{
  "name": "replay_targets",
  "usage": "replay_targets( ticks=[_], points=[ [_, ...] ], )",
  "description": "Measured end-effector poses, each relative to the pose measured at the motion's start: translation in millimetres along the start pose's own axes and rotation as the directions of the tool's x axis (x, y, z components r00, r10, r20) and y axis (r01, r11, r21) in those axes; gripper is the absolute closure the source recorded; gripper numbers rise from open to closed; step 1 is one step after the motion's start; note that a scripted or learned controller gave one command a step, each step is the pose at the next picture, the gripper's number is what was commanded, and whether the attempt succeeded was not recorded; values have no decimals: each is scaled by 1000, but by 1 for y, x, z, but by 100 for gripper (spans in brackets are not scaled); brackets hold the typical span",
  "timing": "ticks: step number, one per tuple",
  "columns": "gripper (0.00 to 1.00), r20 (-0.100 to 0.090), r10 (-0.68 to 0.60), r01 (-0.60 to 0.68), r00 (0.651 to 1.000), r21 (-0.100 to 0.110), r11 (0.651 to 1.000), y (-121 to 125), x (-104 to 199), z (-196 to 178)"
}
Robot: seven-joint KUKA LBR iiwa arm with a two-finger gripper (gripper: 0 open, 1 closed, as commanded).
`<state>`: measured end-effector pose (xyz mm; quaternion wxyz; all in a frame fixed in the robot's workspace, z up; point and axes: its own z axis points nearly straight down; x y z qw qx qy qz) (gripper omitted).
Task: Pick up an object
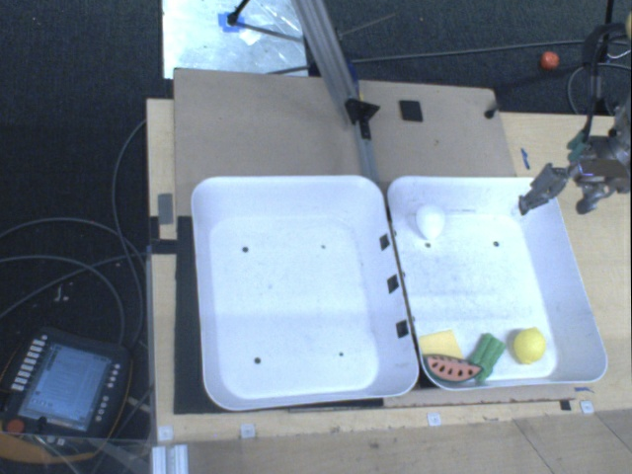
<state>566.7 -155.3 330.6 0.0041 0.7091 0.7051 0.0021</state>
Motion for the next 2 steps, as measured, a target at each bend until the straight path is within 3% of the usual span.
replay_targets(
  ticks=[1,2],
  points=[
    [0,0,-2,2,1000,0,1000,-38,-45,-90],
    [0,-4,-37,37,999,6,999,16,15,-106]
  ],
)
